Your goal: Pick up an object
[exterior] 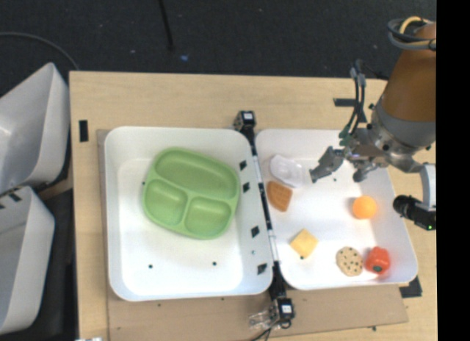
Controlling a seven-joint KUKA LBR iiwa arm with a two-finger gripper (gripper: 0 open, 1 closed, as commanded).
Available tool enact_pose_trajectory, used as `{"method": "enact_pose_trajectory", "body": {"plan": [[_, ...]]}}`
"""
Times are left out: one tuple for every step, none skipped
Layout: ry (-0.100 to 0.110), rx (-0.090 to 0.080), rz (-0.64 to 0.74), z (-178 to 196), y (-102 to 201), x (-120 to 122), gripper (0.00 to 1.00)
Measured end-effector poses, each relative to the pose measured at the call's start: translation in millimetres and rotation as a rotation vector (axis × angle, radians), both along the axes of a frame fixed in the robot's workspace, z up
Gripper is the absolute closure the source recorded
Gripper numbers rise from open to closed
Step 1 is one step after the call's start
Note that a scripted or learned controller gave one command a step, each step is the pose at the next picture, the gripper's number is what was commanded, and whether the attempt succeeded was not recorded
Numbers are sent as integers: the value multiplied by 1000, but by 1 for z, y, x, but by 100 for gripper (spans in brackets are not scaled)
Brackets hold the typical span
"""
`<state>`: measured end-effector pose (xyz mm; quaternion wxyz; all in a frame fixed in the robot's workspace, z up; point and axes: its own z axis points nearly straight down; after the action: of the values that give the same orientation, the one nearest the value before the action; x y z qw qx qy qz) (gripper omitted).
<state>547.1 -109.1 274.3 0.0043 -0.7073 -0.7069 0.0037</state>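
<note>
Tan wooden bench (pixel 176 97) bearing two white bins (pixel 117 207), dark floor (pixel 220 16) beyond

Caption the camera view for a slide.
Pincer open above the right bin of toy foods; green divided plate in the left bin.

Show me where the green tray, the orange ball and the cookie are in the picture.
green tray (pixel 192 192), camera view, on the ridge between its compartments.
orange ball (pixel 364 207), camera view, on its middle.
cookie (pixel 349 261), camera view, on its speckled top face.
</note>
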Motion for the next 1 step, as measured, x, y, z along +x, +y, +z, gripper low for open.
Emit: {"method": "enact_pose_trajectory", "body": {"plan": [[-12,-2,3,6,0,2,0]]}}
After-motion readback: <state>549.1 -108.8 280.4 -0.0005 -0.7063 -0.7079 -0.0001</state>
